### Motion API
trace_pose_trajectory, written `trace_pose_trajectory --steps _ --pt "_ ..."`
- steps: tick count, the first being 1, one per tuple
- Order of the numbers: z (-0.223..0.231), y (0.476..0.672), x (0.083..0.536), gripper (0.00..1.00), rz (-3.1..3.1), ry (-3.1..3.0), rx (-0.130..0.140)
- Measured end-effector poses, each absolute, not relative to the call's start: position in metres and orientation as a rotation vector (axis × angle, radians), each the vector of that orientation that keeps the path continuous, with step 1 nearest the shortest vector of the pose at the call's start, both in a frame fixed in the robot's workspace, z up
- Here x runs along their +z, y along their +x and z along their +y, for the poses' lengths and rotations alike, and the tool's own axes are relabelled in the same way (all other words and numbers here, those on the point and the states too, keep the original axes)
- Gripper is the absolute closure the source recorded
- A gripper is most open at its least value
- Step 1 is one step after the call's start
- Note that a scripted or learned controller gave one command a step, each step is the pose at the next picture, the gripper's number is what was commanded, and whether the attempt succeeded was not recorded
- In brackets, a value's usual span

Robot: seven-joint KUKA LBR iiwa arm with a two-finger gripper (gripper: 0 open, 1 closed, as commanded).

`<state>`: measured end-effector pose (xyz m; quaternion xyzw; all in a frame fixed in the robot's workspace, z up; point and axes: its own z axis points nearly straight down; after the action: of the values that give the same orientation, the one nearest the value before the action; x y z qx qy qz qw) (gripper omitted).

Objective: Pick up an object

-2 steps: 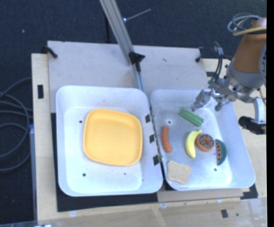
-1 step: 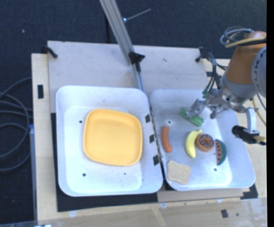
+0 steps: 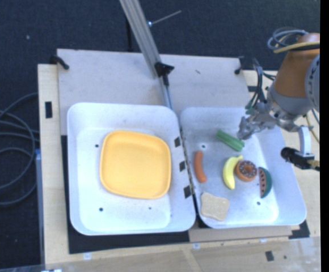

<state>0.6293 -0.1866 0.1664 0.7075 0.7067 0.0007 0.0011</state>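
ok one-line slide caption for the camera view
Gripper poised beside green piece in the right bin; yellow plate left.

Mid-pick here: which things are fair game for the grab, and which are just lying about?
For the job: gripper; green piece; sausage; banana; round slice; watermelon slice; bread.

Lying about: yellow plate; metal pole; cables.

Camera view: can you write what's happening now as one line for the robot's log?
task: pick up an object | gripper: over right bin, beside green piece | holding: nothing seen | left bin: yellow plate
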Motion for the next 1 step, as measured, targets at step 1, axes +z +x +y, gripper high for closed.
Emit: trace_pose_trajectory --steps 1 --pt "-0.1839 0.6386 0.2147 1.00 2.219 2.218 0.005"
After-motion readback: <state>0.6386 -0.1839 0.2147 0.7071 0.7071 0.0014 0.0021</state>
